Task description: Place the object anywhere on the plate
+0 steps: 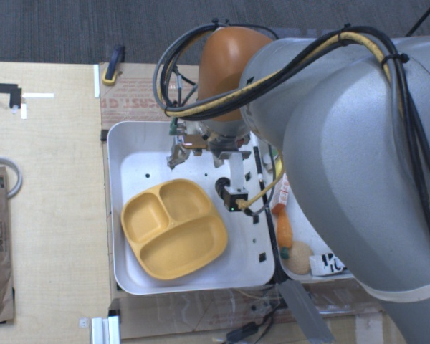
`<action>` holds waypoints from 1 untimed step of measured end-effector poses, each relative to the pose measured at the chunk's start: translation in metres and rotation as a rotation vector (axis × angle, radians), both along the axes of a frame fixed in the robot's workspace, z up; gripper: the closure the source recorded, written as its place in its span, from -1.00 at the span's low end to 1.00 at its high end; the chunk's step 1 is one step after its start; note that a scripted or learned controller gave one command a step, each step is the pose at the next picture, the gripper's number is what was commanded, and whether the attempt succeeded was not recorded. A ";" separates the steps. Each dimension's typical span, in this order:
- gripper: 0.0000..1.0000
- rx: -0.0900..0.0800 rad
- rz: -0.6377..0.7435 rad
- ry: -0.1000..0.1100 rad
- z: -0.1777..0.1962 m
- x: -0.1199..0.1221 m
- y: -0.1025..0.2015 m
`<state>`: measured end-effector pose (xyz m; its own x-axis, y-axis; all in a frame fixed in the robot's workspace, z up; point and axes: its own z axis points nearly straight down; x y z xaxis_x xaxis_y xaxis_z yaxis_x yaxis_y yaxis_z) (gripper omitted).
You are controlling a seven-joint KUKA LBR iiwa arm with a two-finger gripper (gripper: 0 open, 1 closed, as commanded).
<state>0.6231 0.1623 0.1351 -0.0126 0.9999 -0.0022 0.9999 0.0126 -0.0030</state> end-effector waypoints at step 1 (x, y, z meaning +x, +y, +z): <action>1.00 -0.001 -0.005 0.000 0.009 0.001 -0.003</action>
